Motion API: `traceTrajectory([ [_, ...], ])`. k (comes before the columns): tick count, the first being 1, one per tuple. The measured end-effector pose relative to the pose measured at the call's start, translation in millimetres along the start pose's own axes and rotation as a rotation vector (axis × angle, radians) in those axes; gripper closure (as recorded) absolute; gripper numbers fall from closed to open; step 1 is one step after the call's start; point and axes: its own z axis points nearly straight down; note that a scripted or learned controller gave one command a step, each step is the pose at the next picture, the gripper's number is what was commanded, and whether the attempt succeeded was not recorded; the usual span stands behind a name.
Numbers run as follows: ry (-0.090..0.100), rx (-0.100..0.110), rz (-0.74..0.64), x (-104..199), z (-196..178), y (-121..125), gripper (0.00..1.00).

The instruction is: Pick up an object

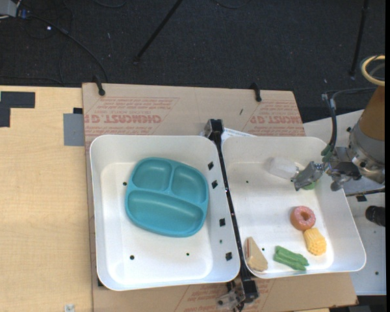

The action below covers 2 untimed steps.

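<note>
1. gripper (307, 176): it sits over the upper right part of the right bin (351, 265), reaching in from the right. whether its fingers are apart or together cannot be told; the tip is small and blurred. nothing is visibly held.
2. nearest candidate: a pale, translucent object (283, 168) lies on the bin floor just left of the gripper tip. its exact form is too faint to identify. judged light and possibly slippery; a grasp across its short side is advised.
3. other candidates, all in the lower right area of the right bin:
   - a pink donut (303, 218), lying flat, no long axis. judged a light toy; grip across the ring's outer edge.
   - a yellow corn piece (315, 242), just below the donut, long axis running from upper left to lower right. judged stiff and light; close the fingers across its width.
   - a green bean pod (290, 258), long axis nearly horizontal, tilted slightly down to the right. thin and low, so likely hard to catch.
   - a tan wedge (256, 255), against the bin's left wall, point facing up. its sloped faces may slip.
4. the left bin (110, 265) holds a teal divided plate (166, 196), lying flat; judged wide and awkward for a two-finger grasp.
</note>
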Motion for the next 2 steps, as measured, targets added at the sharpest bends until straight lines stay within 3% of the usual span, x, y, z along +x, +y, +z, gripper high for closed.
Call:
traceTrajectory([
  [1,-0.003,-0.013,-0.003,0,-7,3,0.00],
  [2,-0.001,-0.007,-0.002,-10,49,4,0.00],
])
